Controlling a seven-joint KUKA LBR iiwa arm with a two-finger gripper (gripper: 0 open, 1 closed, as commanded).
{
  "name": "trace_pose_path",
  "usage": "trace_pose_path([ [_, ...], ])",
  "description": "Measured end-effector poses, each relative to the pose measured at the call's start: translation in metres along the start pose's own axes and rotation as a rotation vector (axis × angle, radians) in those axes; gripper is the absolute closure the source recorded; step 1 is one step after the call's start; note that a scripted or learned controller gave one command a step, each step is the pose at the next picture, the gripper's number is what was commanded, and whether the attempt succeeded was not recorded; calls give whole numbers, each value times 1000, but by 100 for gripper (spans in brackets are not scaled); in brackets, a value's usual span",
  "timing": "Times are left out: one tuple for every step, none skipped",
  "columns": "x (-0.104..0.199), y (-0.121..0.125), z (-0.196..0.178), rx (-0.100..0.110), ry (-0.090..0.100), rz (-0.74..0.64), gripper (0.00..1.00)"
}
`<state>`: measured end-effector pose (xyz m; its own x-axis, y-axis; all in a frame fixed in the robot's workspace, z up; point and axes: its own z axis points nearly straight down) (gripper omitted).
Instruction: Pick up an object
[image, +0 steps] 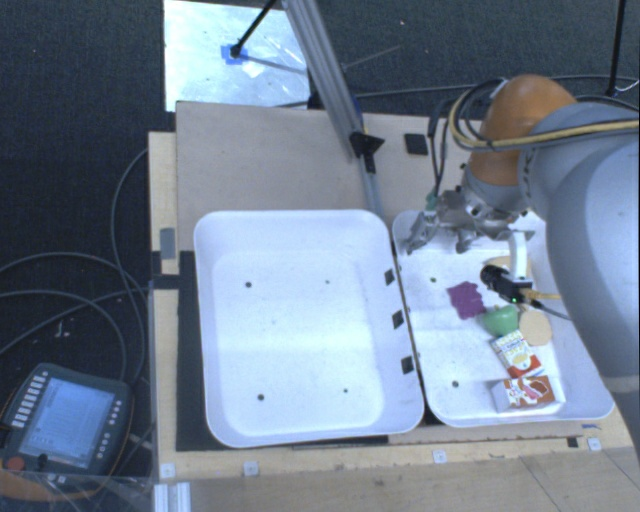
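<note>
Grey arm (590, 190), orange band, yellow-black cables, metal gripper (440, 235).

Pincer (440, 236) over right bin (440, 395) near purple piece (465, 299).

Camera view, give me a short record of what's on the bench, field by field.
arm: gripper over the far end of the right bin
right bin contents: purple piece, green object, tan object, two red-and-white packets
left bin: white, beside the right bin
off bench: handheld controller on the floor, at the view's lower left
</note>
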<state>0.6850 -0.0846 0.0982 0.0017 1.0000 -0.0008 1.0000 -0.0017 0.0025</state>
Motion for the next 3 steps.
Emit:
trace_pose_path([
  [-3,-120,8,4,1,0,0],
  [-11,-38,7,-1,0,-3,0],
  [-11,-38,-3,0,1,-3,100],
])
